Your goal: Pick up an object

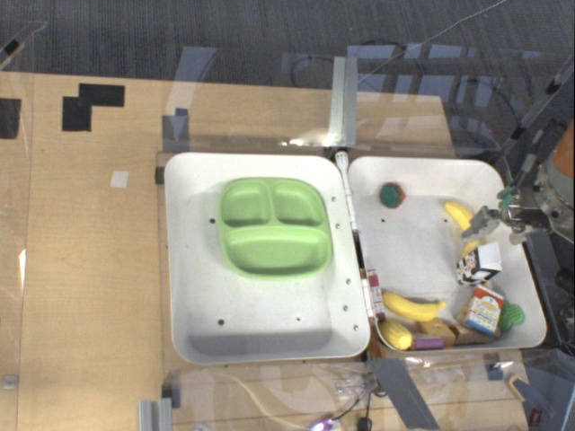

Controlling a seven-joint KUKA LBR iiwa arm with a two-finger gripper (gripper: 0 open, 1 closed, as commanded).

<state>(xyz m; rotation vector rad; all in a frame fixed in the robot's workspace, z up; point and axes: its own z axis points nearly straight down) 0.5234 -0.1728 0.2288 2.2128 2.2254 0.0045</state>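
So the biggest thing here is the wooden bench (81, 241), taking up most of the frame, with some black squares (90, 104) stuck on it in the upper left. Sitting on it are two shallow white bins side by side: the left bin (193, 285) in the middle of the frame and the right bin (409, 250) over toward the right.

The left bin has just a green divided plate (272, 225) in it, three compartments, lying flat a bit above the bin's centre.

The arm (550, 164) comes in at the right edge, and the gripper (490, 221) sits over the right side of the right bin. Honestly can't tell if the fingers are apart or together from this angle, and I don't see anything clearly held between them.

The pickable stuff is all in the right bin. A banana (413, 307) lies near the bottom, with a yellow lemon-ish thing (396, 334) just below it at the lower left corner. A small carton with an orange and white label (483, 312) is at lower right, a green bit (512, 314) right beside it. A black and white little box (479, 263) sits just under the gripper, a small yellow piece (457, 214) just left of the gripper, and a dark green ball (391, 195) near the top left of that bin, well apart from the rest.
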